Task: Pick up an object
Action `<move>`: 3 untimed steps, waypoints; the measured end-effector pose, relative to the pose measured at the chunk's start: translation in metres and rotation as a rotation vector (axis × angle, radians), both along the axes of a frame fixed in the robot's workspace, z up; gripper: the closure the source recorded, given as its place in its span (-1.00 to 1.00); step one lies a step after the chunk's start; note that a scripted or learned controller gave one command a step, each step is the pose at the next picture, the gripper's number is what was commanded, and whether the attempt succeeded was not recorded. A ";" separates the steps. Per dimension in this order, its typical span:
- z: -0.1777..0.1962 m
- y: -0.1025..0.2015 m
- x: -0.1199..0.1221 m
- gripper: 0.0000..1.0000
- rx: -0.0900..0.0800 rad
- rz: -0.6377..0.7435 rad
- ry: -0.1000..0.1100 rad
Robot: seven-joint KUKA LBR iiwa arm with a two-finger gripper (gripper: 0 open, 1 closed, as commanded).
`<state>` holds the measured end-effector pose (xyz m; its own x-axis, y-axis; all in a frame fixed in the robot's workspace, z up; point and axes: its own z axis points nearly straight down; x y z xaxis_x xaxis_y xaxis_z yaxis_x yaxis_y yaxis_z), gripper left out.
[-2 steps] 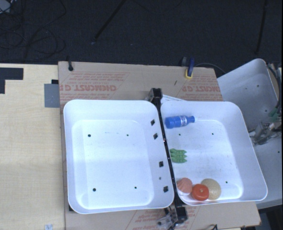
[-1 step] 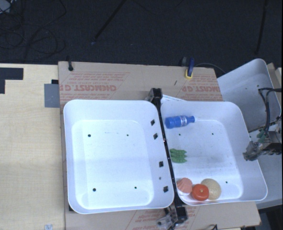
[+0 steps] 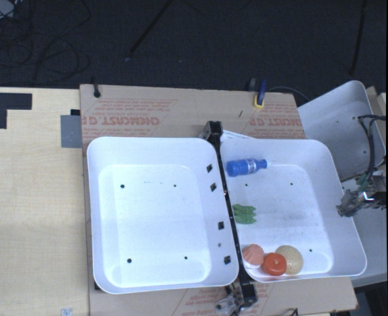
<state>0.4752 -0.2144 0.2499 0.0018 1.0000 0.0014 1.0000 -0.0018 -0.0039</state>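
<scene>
While the gripper (image 3: 352,204) hangs just off the right bin's (image 3: 332,176) right rim, every object lies in that bin.

Largest first: the bench (image 3: 29,196) carries a cardboard sheet (image 3: 148,114), and on it sit the left bin (image 3: 102,176) and the right bin, edge to edge. In the right bin, a blue bottle (image 3: 246,166) lies on its side near the far left corner; a green piece (image 3: 244,214) rests by the left wall, mid-bin. At the near edge, three touch in a row: a beige round one (image 3: 291,257), a pink one (image 3: 252,253), and a small red-orange one (image 3: 274,264) between them. The gripper's too small and blurred here; I can't tell how its fingers stand or whether they grip anything.
</scene>
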 end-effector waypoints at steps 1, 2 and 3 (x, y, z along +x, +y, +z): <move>0.009 -0.001 0.000 1.00 0.000 -0.001 0.001; 0.019 -0.001 0.000 1.00 0.001 -0.001 0.003; 0.028 -0.002 0.000 1.00 0.002 0.001 0.004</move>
